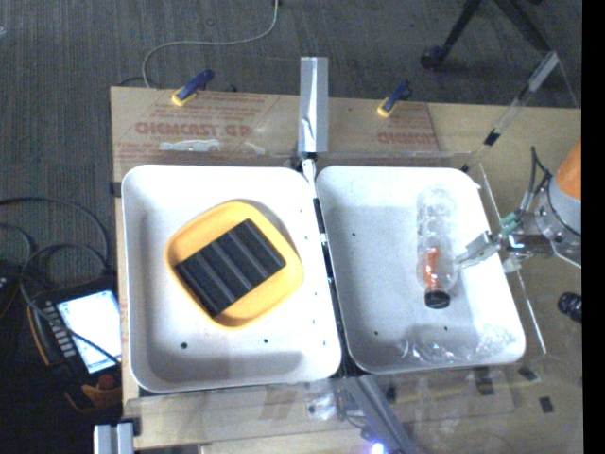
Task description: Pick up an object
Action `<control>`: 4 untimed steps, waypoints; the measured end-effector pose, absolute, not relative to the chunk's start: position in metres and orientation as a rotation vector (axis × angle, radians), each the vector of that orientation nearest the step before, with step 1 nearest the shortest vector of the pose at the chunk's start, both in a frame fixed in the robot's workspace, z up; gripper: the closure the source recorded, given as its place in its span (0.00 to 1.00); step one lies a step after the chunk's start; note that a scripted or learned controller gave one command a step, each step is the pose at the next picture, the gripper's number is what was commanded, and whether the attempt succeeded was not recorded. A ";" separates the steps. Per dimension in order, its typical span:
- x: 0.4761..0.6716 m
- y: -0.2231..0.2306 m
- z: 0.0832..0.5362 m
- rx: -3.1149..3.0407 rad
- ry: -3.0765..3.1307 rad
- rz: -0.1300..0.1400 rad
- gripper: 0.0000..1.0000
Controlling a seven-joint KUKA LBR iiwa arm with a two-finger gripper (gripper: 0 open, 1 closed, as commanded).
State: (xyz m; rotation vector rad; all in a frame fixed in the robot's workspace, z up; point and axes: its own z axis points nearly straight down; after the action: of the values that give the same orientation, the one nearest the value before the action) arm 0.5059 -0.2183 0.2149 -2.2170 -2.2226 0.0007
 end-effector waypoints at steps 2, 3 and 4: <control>0.542 -0.180 0.164 -2.178 -2.261 0.003 0.00; 0.546 -0.185 0.103 -2.031 -2.408 -0.007 0.00; 0.546 -0.185 0.111 -2.031 -2.406 -0.008 1.00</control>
State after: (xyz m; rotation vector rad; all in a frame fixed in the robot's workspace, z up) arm 0.5464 -0.1848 0.1114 -2.0306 -2.4060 -0.0081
